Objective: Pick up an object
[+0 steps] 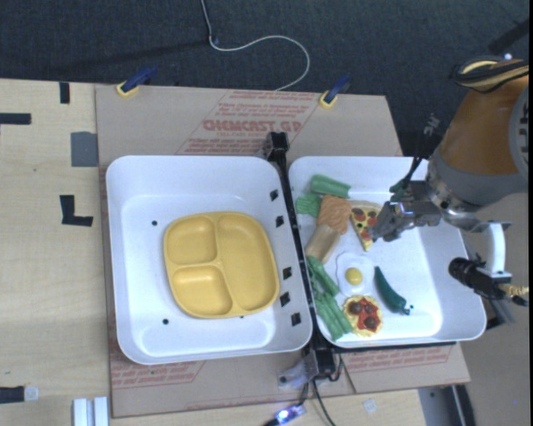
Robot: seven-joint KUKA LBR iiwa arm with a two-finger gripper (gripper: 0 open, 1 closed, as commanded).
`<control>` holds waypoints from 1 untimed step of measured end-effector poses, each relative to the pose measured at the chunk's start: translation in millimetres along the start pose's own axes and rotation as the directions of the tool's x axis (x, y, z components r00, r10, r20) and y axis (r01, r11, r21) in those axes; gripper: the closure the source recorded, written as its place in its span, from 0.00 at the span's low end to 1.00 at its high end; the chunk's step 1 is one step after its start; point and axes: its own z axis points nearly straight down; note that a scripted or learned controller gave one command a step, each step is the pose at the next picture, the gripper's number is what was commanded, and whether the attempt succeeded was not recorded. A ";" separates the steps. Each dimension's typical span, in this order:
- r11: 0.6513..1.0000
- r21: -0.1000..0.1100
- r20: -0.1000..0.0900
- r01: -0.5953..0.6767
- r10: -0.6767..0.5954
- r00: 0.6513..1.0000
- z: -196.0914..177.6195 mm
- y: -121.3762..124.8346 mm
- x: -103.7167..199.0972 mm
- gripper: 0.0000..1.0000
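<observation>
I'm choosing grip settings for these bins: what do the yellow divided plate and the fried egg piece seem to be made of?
The yellow three-compartment plate in the left white bin looks like moulded hard plastic: uniform colour, rounded ridges, soft sheen. The white fried egg toy with a yellow yolk in the right white bin looks like flat plastic or rubber; the view is too coarse to tell which.

Bench: light wood-grain surface with black angular marks. A brown cardboard sheet with red print lies flat on it, clamped at the far edge by two yellow-and-blue clips. Two shallow white bins, left and right, sit side by side on the cardboard, touching.
</observation>
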 end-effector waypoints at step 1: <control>1.000 0.001 0.001 -0.002 0.002 1.000 -0.6 -1.0 47.8 1.00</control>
